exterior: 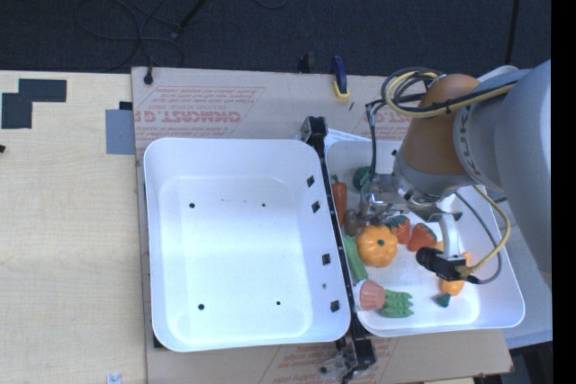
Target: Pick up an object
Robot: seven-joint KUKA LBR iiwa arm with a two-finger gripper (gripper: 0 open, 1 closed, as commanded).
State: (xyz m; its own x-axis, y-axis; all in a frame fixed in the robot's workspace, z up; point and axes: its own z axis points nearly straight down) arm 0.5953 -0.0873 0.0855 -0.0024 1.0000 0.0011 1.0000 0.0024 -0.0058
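the left bin (171,193) lies bare across its whole floor, open to reach from above. the right bin (504,306) is crowded: the arm (468,139) overhangs its upper half, and a toy pumpkin (377,247), a carrot (339,193) by the dividing wall and a pink-and-green toy (384,299) fill the left side.

Orange toy pumpkin (377,246) in right bin (504,310)

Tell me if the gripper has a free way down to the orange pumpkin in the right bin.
Probably yes. The gripper sits just above the orange pumpkin, whose top is uncovered; neighbouring toys crowd its sides in the right bin.
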